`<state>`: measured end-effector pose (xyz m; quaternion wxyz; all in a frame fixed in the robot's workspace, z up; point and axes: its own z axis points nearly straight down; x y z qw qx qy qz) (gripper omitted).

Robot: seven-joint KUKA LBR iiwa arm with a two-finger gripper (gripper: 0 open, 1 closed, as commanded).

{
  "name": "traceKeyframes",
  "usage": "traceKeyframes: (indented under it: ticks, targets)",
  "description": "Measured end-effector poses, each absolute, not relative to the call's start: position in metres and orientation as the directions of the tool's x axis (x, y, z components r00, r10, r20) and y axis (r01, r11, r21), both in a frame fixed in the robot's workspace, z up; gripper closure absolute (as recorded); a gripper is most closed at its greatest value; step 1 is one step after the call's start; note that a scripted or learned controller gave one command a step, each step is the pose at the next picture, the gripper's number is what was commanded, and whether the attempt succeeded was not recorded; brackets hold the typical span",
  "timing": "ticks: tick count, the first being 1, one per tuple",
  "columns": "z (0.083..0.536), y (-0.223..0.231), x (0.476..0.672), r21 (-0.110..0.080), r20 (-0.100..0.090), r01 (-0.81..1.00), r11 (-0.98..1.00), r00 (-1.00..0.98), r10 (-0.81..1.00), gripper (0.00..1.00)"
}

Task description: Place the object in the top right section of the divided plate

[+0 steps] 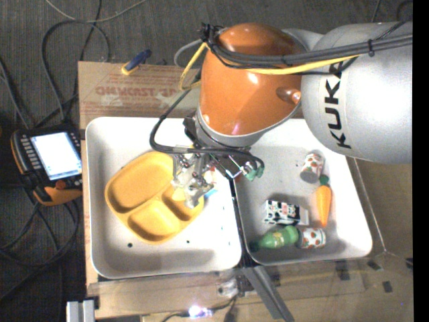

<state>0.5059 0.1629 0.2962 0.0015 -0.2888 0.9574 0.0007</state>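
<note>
Lighting is even and moderately bright, falling from above. The white bins look washed out near their rims, and a glossy highlight sits on the orange band above the jaws. Soft shadow lies under the arm. The floor stays dim. Detail at the jaws is slightly blurred and grainy.

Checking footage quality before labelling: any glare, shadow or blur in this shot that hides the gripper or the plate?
Camera view: a bright highlight sits on the orange band, and the arm's bulk hides the bench behind it. The gripper over the yellow plate is a small cluttered blur, so its fingers are unreadable. The right bin is evenly lit, its toys fairly sharp.
</note>
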Motion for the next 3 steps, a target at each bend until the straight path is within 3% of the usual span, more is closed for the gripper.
traceKeyframes:
  ticks: [1, 2, 3]
  targets:
    - [0.225, 0.193, 0.513, 0.001, -0.001, -0.706, 0.708, -0.708, -0.706, 1.00]
    - [0.306, 0.176, 0.563, 0.000, -0.004, -0.717, 0.697, -0.697, -0.717, 1.00]
    - [0.221, 0.168, 0.528, 0.003, -0.003, -0.816, 0.578, -0.578, -0.816, 1.00]
